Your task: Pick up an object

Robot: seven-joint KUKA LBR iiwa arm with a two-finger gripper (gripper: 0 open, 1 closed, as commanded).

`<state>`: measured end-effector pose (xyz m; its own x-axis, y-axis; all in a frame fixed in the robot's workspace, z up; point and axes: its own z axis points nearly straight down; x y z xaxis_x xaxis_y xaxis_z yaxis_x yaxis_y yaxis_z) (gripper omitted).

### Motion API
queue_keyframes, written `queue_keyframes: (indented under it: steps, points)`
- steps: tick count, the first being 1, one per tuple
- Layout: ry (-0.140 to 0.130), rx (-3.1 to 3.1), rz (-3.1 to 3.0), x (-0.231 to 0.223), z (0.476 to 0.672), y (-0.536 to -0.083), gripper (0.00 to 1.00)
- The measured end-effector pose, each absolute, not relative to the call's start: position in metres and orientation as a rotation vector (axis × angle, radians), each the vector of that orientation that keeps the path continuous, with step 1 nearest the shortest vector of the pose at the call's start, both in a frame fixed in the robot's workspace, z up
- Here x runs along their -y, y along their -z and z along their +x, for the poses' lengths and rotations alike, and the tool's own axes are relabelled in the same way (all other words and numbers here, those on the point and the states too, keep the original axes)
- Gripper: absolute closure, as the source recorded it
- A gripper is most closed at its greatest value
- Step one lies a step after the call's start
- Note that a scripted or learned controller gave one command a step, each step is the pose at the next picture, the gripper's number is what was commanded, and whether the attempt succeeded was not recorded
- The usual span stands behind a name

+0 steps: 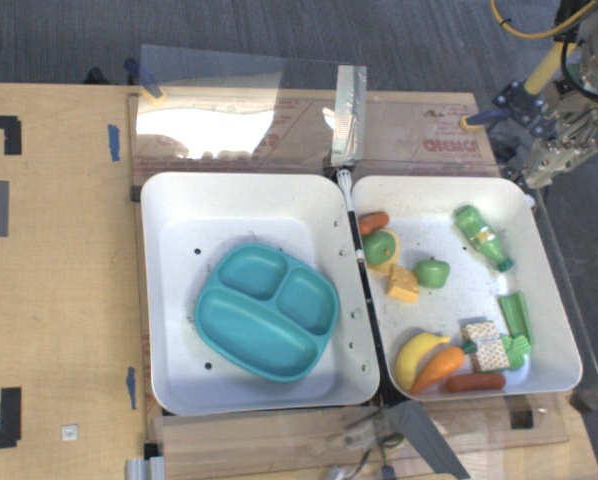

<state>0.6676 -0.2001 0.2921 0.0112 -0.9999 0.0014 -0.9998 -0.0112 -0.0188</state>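
Wooden counter (49, 268), two white bins. Right bin (549, 268): green bottle (482, 236), green apple (432, 272), banana (417, 356), carrot (441, 366). Left bin (169, 218): teal divided plate (267, 310). Hand (554, 158) just beyond right bin's far right corner; open or closed, cannot tell.

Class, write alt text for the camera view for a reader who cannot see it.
Two shallow white bins sit side by side: the left bin holds a teal divided plate, and the right bin holds scattered toy food, including a banana, carrot and green bottle. The gripper sits beyond the right bin's far corner.
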Motion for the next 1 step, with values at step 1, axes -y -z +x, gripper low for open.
queue_keyframes:
  steps: [1]
  points:
    - [0.018, -2.325, -2.095, 0.2132, 0.6684, -0.3903, 1.00]
